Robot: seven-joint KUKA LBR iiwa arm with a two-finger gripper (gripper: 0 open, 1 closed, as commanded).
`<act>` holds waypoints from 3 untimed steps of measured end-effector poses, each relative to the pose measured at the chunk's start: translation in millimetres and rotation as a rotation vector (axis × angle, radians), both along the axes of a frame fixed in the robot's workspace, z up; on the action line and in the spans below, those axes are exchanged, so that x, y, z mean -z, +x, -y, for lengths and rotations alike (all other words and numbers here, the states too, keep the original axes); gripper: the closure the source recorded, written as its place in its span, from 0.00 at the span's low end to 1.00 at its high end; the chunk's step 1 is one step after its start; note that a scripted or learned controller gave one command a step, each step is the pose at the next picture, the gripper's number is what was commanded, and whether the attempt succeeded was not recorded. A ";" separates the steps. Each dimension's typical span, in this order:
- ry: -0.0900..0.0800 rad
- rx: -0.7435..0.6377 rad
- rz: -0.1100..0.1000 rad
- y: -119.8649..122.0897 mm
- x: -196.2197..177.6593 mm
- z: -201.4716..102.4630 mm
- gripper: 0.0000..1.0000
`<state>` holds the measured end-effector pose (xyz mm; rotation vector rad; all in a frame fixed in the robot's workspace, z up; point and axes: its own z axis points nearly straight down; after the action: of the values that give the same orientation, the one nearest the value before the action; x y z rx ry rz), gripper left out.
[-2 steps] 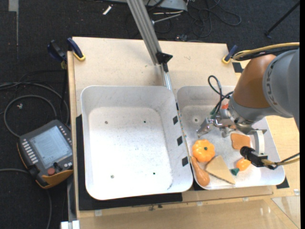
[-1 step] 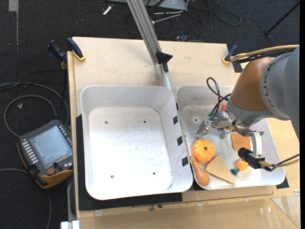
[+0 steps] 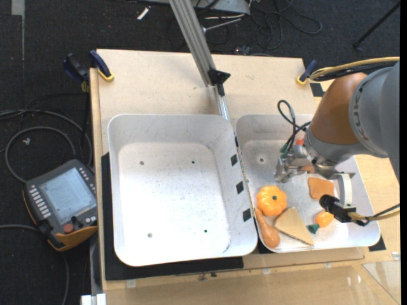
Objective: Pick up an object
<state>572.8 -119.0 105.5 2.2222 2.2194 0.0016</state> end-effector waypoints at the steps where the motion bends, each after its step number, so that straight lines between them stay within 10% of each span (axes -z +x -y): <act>1: -0.001 -0.004 0.005 5.4 -63.1 0.5 1.00; 3: -0.001 -0.004 0.002 13.3 -136.7 5.3 1.00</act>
<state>586.1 -124.3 242.2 2.2163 2.2225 0.0023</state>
